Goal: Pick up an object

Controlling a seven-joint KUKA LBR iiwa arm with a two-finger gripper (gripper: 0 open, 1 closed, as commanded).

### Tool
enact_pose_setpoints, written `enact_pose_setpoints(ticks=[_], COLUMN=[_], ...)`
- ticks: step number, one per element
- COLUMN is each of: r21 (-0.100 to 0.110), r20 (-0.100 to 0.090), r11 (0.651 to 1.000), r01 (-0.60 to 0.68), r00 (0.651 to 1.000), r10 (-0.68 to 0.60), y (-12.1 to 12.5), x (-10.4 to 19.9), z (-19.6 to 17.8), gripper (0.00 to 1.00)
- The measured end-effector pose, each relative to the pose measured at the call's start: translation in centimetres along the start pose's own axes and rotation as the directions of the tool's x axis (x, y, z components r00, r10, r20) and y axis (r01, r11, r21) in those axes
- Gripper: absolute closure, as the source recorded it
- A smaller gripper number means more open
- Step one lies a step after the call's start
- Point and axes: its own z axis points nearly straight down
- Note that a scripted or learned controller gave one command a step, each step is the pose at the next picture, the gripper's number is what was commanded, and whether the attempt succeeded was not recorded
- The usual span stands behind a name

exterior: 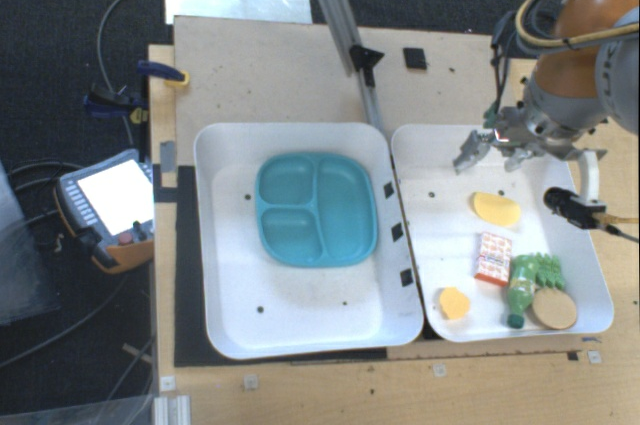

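Camera view: end effector (493, 151) hovering open, gripping nothing, over right bin (420, 213) far end. Yellow piece (496, 208) just nearer, loose and apart from red-white box (492, 258), hence easiest pick.

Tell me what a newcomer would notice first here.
The teal divided plate stands out, alone in the left bin. The orange-banded arm's gripper hangs above the right bin, open, holding nothing. Small toys cluster near that bin's front right, including a green bottle.
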Motion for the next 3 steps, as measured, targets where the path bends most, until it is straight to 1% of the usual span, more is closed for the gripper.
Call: enact_pose_setpoints(ticks=[1,2,3], r21=[-0.013,-0.009,-0.015], r20=[0.001,0.001,0.002], r11=[1.000,1.000,1.000], r01=[0.002,0.001,0.001], r00=[1.000,1.000,1.000], r10=[-0.002,-0.001,0.000], y=[0.3,0.6,0.7], x=[0.0,0.2,0.2], z=[-0.8,5.5,10.0], gripper=[0.00,0.00,0.00])
